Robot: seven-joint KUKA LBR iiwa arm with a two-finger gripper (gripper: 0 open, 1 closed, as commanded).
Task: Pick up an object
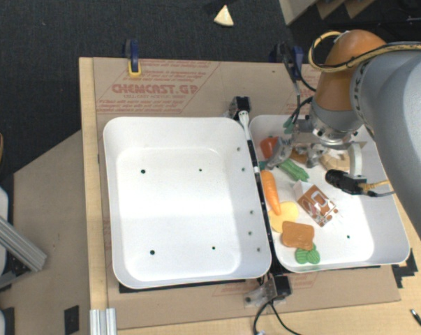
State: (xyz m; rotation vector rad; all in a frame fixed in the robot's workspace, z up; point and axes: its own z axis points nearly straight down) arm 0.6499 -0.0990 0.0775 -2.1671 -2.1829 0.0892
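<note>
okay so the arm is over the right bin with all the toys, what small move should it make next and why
Probably lower the pincer straight down a little. It hangs over the far left corner of the right bin, above the green piece beside the carrot, and nothing shows between its fingers yet.

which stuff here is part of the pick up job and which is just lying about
Part of the job:
- gripper, low in the right bin
- carrot
- green piece
- red piece
- brown-and-white packet
- tan piece
- green leaf

Lying about:
- left bin
- blue clamp
- cardboard sheet
</note>
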